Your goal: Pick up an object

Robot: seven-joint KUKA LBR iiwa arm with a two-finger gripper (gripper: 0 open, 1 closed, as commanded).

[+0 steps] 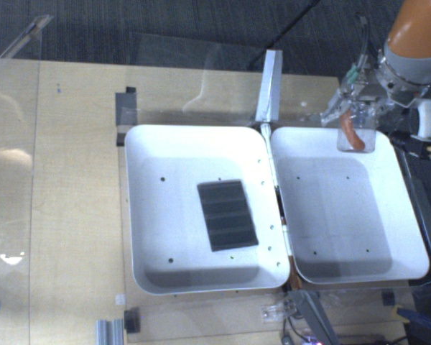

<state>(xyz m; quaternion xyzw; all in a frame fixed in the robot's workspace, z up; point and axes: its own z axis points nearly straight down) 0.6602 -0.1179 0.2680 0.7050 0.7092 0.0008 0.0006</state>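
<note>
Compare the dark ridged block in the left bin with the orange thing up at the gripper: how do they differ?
The dark ridged block is wide, flat and near-black; the orange thing is small, narrow and orange-red. The block lies on the left bin floor, well away from the gripper; the orange thing hangs at the gripper, over the right bin far edge. Whether it is gripped is unclear.

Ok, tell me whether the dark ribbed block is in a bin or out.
In. The dark ribbed block lies flat on the floor of the left bin.
</note>
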